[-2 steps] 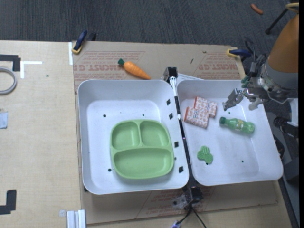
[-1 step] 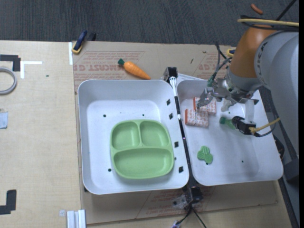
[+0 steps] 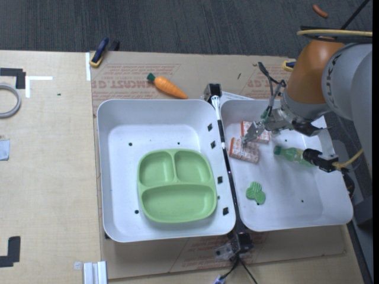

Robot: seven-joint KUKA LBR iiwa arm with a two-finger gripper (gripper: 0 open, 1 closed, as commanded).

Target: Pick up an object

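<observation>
In the right bin (image 3: 331, 209) lie a red-and-white packet (image 3: 244, 151), a second red-and-white packet (image 3: 254, 129) further back, a green bottle-shaped object (image 3: 291, 154) and a small green toy (image 3: 256, 193). My gripper (image 3: 254, 131) hangs low over the back packet, near the bin's back left part. The grey arm with its orange band (image 3: 311, 70) reaches in from the right above it.
The left bin (image 3: 115, 158) holds a green divided plate (image 3: 176, 185). A toy carrot (image 3: 167, 86) lies on the cardboard behind the left bin. A blue clip (image 3: 99, 51) sits at the cardboard's back left corner. Cables run along the right side.
</observation>
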